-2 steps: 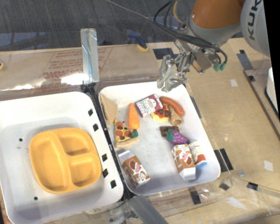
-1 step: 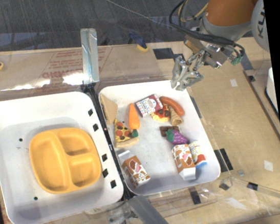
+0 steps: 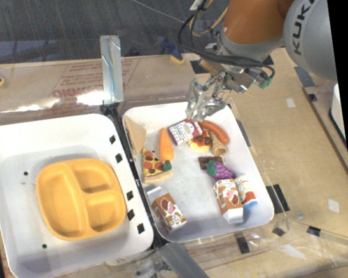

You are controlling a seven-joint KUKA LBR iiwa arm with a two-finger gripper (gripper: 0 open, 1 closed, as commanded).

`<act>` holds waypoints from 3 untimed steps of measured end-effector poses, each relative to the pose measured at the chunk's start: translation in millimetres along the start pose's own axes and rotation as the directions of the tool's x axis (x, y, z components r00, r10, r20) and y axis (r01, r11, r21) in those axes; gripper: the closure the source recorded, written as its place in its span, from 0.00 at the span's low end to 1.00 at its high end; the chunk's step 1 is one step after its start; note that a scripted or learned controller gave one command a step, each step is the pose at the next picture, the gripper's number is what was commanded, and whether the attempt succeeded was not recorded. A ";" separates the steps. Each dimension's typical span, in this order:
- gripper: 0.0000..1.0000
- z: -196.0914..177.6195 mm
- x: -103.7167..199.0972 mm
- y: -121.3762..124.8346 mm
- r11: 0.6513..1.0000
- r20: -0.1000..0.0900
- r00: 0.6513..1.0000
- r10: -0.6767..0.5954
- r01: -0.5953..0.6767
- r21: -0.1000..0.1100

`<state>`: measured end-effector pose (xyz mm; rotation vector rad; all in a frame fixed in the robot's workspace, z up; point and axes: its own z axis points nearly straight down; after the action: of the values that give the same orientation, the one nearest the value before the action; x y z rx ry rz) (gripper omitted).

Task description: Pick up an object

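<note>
Since my gripper (image 3: 200, 107) is hanging over the far edge of the right bin (image 3: 248, 157), I'd say I'm lining up for something in the cluster right under it. Fingers look spread apart with nothing between them, so no grab yet.

Closest thing is the little carton with the pink label (image 3: 184, 130), sitting just beside the fingertips. Touching it on the near side are the carrot (image 3: 166, 144) and the hot dog (image 3: 215, 130), with an ice cream cone (image 3: 216, 145) tucked against them. That crowding is why I figure I'm coming in from above and not sideways, less chance of shoving neighbours around.

Further out there's a pizza slice (image 3: 153, 167), grapes (image 3: 219, 170), a juice box (image 3: 168, 211) lying flat and a bigger carton (image 3: 232, 197) in the near corner.

Left bin (image 3: 8, 145) just has the yellow divided tray (image 3: 81, 197), well apart from all this, probably the drop spot.
</note>
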<state>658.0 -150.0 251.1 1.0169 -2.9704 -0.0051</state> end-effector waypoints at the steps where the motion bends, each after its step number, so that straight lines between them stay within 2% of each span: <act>1: 1.00 39.7 54.7 -22.5 0.749 0.000 0.749 -0.662 0.662 -0.003; 2: 1.00 44.9 34.6 -43.8 0.876 0.001 0.876 -0.483 0.483 0.001; 3: 1.00 33.4 18.5 -22.8 0.769 0.001 0.769 -0.640 0.640 0.001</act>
<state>657.2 -179.3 217.7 1.9680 -2.4495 -0.0057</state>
